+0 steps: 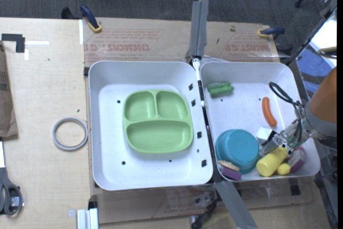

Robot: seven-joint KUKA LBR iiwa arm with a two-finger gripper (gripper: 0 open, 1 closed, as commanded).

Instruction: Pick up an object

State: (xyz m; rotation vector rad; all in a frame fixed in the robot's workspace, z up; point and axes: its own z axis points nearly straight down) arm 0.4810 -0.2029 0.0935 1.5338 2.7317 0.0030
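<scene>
- At the lower right of the frame you have the gripper (283,142), low in the right bin (242,79), just above a yellow object (271,161); you cannot tell how its pincer stands, as the tip is a small, cluttered blur.
- Along the same bottom edge of that bin, a purple piece (231,172) lies at the foot of the blue bowl (237,149), and a pinkish item (297,159) sits right of the yellow object, touching or nearly so.
- The blue bowl sits upright, lower left in the right bin, just beside the yellow object.
- Higher in that bin you see an orange sausage-shaped object (268,111) near the right wall, well apart from a green object (220,89) at the upper left corner.
- A black cable (284,95) loops from the arm across the bin's right side.
- In the left bin (102,131), centre frame, a green divided plate (158,121) lies flat.
- On the bench at left frame, a grey ring (69,133) lies outside the bins.
- At the top, two clamps with yellow grips (92,20) hold the cardboard sheet (139,43).
</scene>
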